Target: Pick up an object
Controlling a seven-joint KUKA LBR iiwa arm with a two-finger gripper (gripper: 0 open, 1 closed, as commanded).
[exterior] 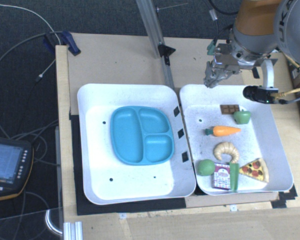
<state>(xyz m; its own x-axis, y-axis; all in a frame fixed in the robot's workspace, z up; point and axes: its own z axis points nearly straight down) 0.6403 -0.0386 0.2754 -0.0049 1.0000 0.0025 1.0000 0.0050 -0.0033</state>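
Note:
My gripper (pixel 212 80) hangs over the far left rim of the right bin (pixel 276 134), with nothing visible between its fingers. In that bin lie a brown chocolate bar (pixel 229 109), a green apple (pixel 242 117), an orange carrot (pixel 224 131), a tan croissant (pixel 226 151), a green ball (pixel 206 167), a small pink-and-white box (pixel 222 176), a green stick (pixel 234 176) and a pizza slice (pixel 255 170). The nearest item, the chocolate bar, lies below and to the right of the gripper.
The left bin (pixel 90 134) holds a blue divided plate (pixel 141 135). A metal pole (pixel 150 19) rises behind the bins. Cables and a teach pendant (pixel 7 166) lie on the floor at left. The arm's orange band (pixel 257 14) is at top right.

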